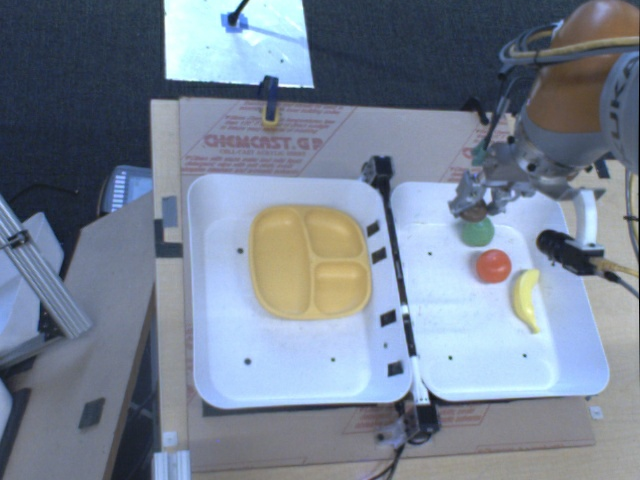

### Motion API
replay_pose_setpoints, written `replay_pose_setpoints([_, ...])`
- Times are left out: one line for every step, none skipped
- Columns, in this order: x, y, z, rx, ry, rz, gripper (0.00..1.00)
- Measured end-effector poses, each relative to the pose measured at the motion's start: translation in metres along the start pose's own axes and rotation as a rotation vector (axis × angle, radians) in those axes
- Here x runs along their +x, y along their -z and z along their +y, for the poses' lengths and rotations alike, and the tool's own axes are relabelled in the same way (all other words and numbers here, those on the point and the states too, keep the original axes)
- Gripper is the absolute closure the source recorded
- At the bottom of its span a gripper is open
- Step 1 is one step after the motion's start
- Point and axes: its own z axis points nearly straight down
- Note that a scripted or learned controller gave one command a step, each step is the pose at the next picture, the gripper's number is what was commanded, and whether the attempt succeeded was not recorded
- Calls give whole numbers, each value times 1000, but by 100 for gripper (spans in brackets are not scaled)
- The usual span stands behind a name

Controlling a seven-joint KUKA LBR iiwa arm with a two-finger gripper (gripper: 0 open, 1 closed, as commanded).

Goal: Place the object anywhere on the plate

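Right, near edge first: the right bin (575,363) has bare white floor at the front, and the left bin (215,368) likewise. Moving back, the yellow plate (305,263) sits roughly in the middle of the left bin, 3 compartments, nothing on it, so the task is not done yet. Across the divider, in the right bin, a yellow banana (526,299) lies near the right wall, a red-orange ball (493,265) sits just beside its upper end, and a green ball (478,232) sits a bit further back, near the red one but apart from it.

Furthest back, the gripper (474,208) hangs right over the green ball, tip at or touching its top. Whether it is parted or clamped on anything I cannot tell; too small and blurred.

Which object is meant is not certain, but the green ball looks like the target. Judgement: likely a light, rigid plastic toy, smooth and round, so it will roll or squirt out if pinched off-centre. Best to take it across its widest part, straight down from above. Fragility looks low. The plate's raised rims should stop it rolling once dropped in.
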Motion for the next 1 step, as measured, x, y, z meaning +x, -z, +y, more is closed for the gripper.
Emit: replay_pose_setpoints([60,1,-7,-1,2,0,100])
